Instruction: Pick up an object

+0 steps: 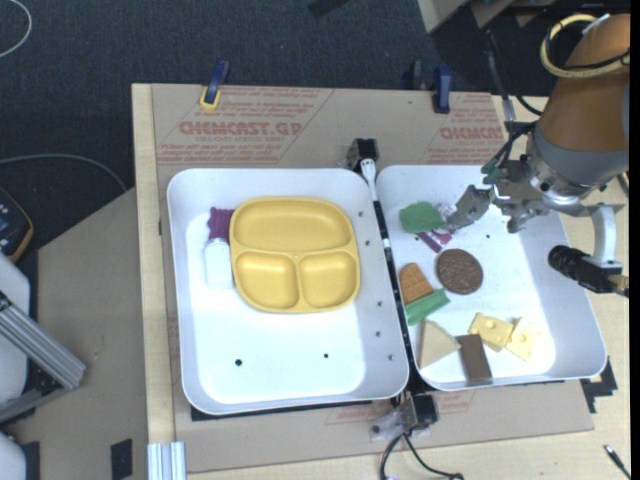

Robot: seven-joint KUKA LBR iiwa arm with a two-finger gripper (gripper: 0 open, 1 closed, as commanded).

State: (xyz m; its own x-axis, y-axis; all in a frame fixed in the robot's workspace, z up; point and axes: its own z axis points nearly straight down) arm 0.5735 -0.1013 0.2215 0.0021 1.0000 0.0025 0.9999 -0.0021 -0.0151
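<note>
From above, the counter (300, 118) carries two shallow white bins side by side. The left bin (275, 368) holds a yellow divided plate (295, 253), with a purple piece (218, 223) and a white piece (216, 263) just beside its left edge. The right bin (575, 318) holds a scatter of small things: a green piece (420, 216) at the far left, a round brown disc (459, 271) near the middle, an orange waffle-like piece (415, 282) left of the disc, a green strip (427, 305) just nearer, a tan wedge (436, 345) and a dark brown bar (474, 359) at the near edge, and yellow cheese pieces (505, 333) to the right. The arm (590, 118) reaches in from the right, and its pincer (462, 211) hangs low over the far part of the right bin, just right of the green piece and beyond the brown disc, beside a small purple bit (434, 238). I cannot tell how the pincer stands, or whether it touches anything
</note>
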